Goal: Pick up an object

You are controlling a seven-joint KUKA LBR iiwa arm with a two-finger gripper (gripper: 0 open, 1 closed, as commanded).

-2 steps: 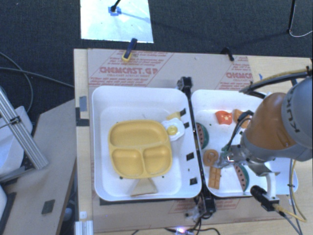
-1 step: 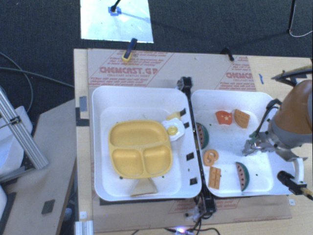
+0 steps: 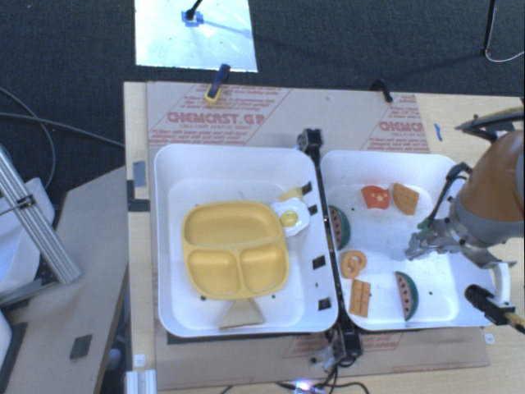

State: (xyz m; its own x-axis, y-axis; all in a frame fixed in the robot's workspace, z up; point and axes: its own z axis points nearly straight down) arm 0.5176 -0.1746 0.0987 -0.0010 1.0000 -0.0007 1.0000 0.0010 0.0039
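Gripper hovering low in the right bin, with nothing seen in its grasp

The gripper (image 3: 420, 245) is hanging over bare floor of the right bin (image 3: 443, 302); whether it is clenched or released I cannot tell. A watermelon slice (image 3: 405, 293) is lying near it, a pretzel (image 3: 353, 263) and cracker (image 3: 359, 296) further left, a toast piece (image 3: 404, 198) and red piece (image 3: 376, 196) beyond. Coming down here, it is likely closing on nothing; flat pieces may also be sliding away.
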